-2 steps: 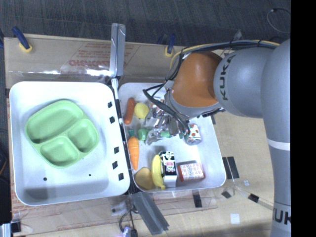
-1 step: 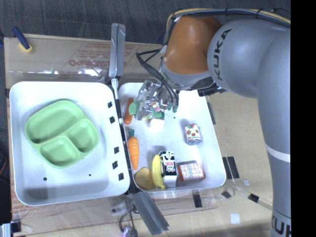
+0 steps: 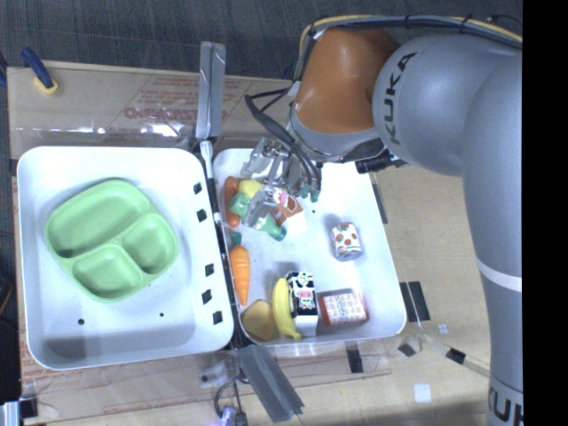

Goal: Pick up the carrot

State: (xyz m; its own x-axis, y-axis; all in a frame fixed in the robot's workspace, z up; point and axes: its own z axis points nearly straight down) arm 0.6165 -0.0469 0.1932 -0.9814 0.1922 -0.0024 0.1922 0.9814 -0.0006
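My tool [image 3: 271, 183] hangs low over the upper left corner of the right bin [image 3: 377, 264], in among a clutter of small toy foods [image 3: 253, 204]. From this slant I cannot tell how it is set or whether it has hold of anything. The carrot [image 3: 240, 273] lies well below it, along the bin's left wall, clear of my tool. Just below the carrot sits a banana [image 3: 283, 310], with a small carton [image 3: 304, 295] beside it. The left bin [image 3: 53, 327] holds a green tray [image 3: 111, 238].
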